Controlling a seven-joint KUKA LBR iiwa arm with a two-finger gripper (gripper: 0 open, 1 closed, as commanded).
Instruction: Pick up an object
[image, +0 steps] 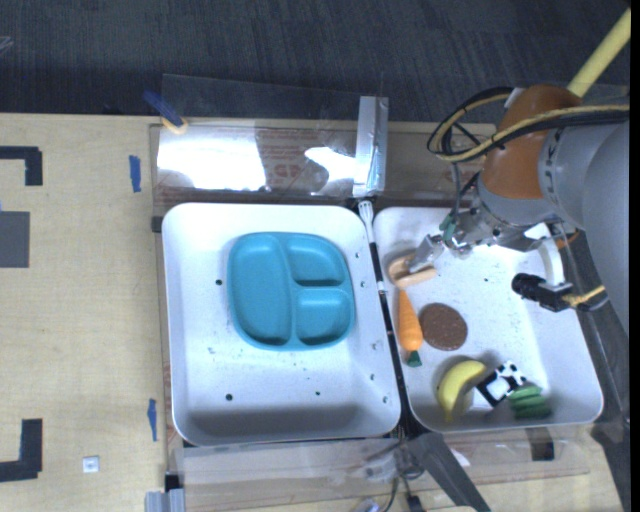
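Several objects: we count a tan piece (408, 265), a carrot (408, 322), a brown disc (442, 326), a banana (458, 383), a black-and-white item (502, 382) and a green item (529, 402) — all lying in the right bin (575, 345).
Tan piece: at the bin's upper left, just beside the gripper's tip; we cannot tell whether they touch.
Carrot: along the bin's left wall, just below the tan piece, its leafy end toward the banana.
Brown disc: near the middle of the bin, just beside the carrot.
Banana, black-and-white item, green item: grouped along the bin's lower edge, close together.
Gripper (443, 240): low over the bin's upper left part, pointing left toward the tan piece; we cannot tell how it is set, and we see nothing held.
Arm (590, 170): it reaches in from the right — orange band above the wrist, grey body over the bin's upper right corner.
Left bin (190, 330): it holds a blue divided tray (292, 289), well apart from the gripper.
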